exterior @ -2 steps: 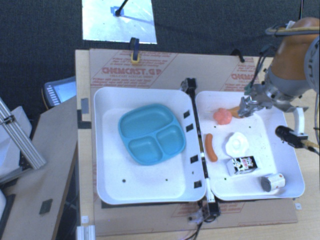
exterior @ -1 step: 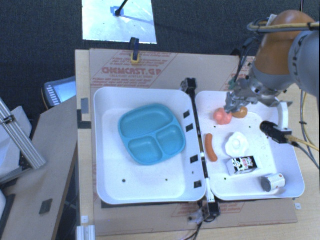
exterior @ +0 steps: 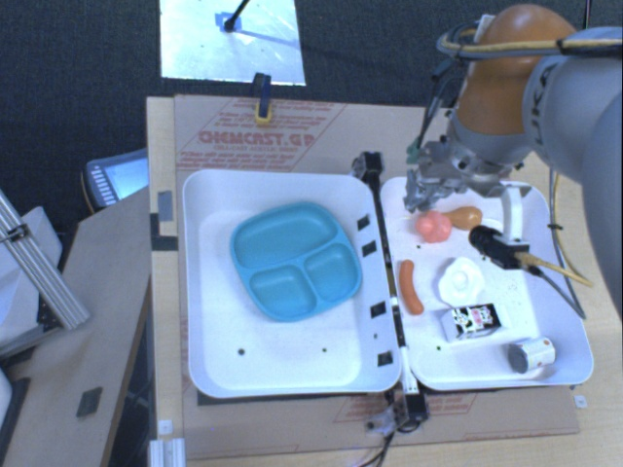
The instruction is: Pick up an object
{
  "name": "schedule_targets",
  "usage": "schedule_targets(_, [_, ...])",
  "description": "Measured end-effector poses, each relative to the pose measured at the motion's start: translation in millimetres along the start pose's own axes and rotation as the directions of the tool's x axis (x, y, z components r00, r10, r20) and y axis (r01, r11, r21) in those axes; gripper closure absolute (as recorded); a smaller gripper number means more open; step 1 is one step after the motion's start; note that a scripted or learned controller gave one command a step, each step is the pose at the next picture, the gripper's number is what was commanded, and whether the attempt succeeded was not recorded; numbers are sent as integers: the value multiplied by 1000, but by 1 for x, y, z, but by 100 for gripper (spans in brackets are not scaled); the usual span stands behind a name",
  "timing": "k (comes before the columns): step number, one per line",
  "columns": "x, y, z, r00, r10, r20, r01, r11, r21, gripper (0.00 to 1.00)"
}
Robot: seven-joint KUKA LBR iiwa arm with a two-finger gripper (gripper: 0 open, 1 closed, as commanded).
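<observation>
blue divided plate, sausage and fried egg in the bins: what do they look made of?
Blue divided plate: looks like moulded plastic, matte with a soft sheen, uniform colour, rounded compartment ridges.
Sausage: probably toy plastic or rubber, smooth, evenly orange-red.
Fried egg: likely toy plastic too, glossy white; too washed out to tell more.

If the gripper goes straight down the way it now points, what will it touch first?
Probably the pink object: the gripper hangs just above its upper left edge in the right bin. Depth is unclear, so it might graze that edge or meet the bin floor beside it.
</observation>
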State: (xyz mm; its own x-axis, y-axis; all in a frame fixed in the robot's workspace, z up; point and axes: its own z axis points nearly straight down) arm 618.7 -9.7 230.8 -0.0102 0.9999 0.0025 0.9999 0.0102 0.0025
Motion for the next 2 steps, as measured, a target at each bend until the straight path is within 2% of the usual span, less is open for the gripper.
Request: schedule_targets(2, [109,23,13,1000,1,1,-1,1000,0,100])
